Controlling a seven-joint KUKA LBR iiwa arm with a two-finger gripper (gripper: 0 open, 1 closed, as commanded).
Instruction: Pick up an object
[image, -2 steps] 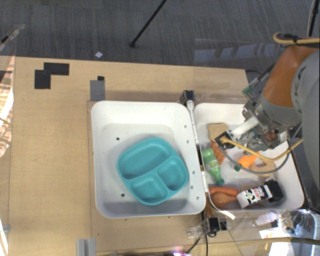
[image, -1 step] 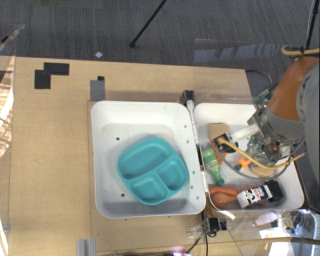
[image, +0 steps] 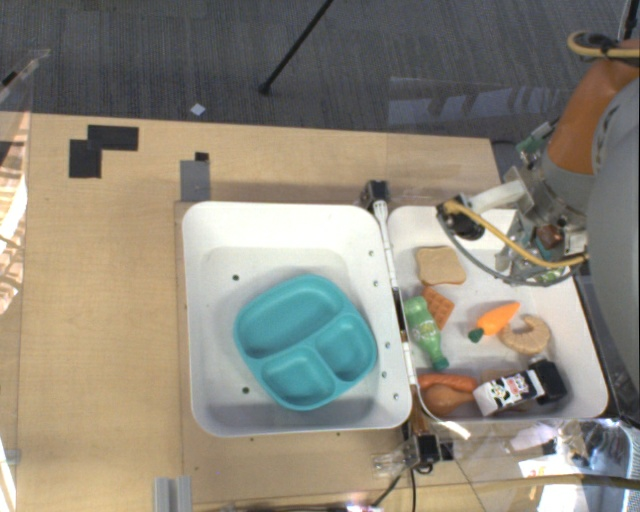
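While the arm hangs over the right bin's 1 o'clock corner, the pincer sits in a tangle of cables and brackets, so I cannot tell how it stands; nothing visibly held. Nearest candidate is the bread slice: tan, flat, roughly square, lying on the bin floor at about 9 o'clock from the pincer, near but apart. No clear long axis, so approach angle matters little; flatness is the problem, a two-finger pinch may just skid. Better bet, I judge, is the carrot: orange with a green tip, at about 7 o'clock from the pincer, long axis running 8-to-2 o'clock, so close across it. Also in that bin: green bottle along the left wall, bagel touching the carrot's 4 o'clock side, black-and-white carton at the 5 o'clock end. Left bin holds a teal divided plate, well apart. Table is plain wood.
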